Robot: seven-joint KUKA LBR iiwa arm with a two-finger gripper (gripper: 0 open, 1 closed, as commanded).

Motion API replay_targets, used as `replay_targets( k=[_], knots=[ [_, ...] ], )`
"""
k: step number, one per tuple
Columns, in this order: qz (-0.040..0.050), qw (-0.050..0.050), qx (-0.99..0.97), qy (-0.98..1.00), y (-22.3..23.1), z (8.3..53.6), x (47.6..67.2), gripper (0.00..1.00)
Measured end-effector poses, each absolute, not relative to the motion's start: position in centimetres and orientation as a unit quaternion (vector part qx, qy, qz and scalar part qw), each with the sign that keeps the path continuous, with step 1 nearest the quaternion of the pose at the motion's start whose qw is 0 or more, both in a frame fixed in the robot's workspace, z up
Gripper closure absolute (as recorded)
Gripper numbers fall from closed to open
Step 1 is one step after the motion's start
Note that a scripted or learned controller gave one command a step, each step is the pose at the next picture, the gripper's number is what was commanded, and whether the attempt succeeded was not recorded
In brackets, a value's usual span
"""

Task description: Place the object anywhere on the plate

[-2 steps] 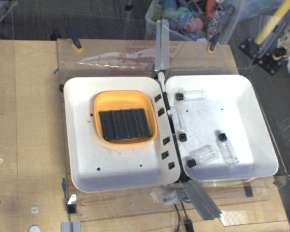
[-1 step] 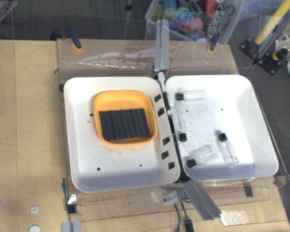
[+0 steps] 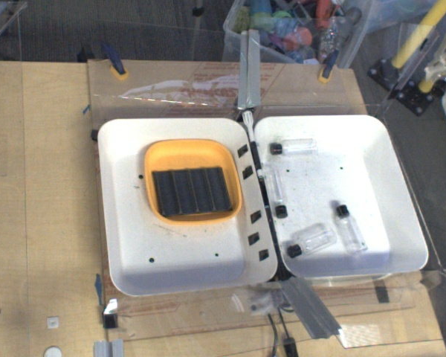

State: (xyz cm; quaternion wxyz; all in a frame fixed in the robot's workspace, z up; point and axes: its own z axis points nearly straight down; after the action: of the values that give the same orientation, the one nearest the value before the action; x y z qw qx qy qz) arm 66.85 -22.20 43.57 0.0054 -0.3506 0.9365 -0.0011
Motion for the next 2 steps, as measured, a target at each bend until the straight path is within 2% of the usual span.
replay_targets(
  k=[2],
  knots=[
    [-0.0012,0.005,-0.653,0.757,-22.19,43.49,66.84,1.00]
  ],
)
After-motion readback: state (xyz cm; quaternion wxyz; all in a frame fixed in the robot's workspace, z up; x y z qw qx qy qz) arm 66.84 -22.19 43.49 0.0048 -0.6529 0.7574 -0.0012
